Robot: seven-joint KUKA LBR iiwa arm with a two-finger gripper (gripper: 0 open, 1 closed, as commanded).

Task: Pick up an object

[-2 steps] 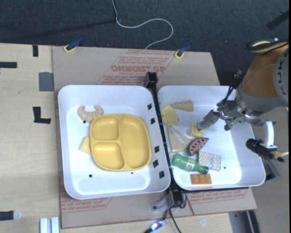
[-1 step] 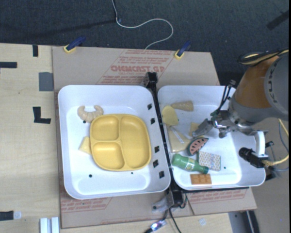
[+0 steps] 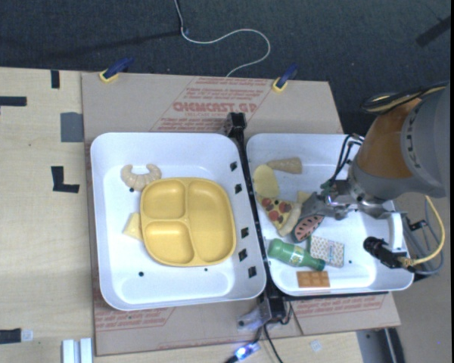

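Pincer (image 3: 323, 204) low in right bin (image 3: 378, 280), finger state unclear, beside watermelon slice (image 3: 309, 226), near pizza slice (image 3: 281, 212)

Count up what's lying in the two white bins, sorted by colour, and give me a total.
Yellow or tan: 5 – divided plate, curled piece, wedge, cone, slice
Green: 1 – bottle
Orange-brown: 1 – cracker
Multicoloured: 3 – pizza slice, watermelon slice, patterned packet
Total: 10

The grey arm (image 3: 427, 146), orange band above the wrist, reaches in from the right and bends downward, its end effector (image 3: 329, 201) pointing left and low.
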